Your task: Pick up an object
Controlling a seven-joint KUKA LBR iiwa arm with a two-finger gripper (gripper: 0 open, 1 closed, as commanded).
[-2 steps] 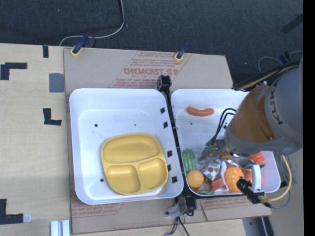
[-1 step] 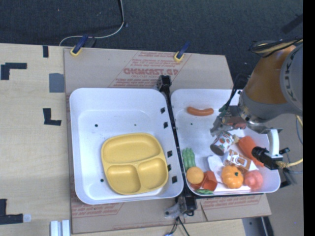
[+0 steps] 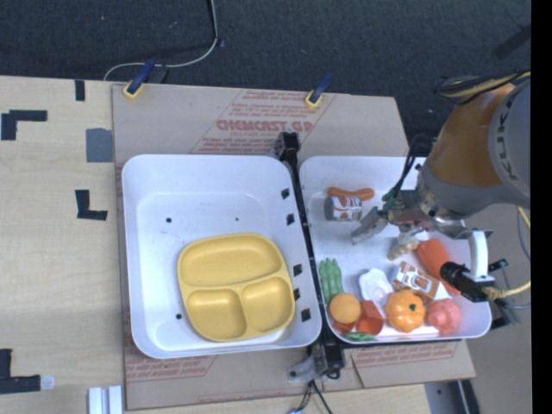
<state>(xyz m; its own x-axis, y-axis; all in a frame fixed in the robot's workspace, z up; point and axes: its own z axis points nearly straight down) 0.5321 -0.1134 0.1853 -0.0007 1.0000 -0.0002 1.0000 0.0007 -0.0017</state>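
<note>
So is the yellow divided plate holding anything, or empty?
Empty. The yellow plate lies in the left bin with all three compartments bare.

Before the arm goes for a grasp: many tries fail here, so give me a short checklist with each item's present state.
1. gripper is over the right bin, where the objects lie: ok.
2. gripper is free of any object: ok, nothing between its fingers.
3. A target close by: ok, the small can lies just left of the gripper.
4. Target apart from its neighbours: cannot tell, the can lies close to the orange carrot-like piece.
5. yellow tray sits in the left bin, away from the arm: ok.
</note>
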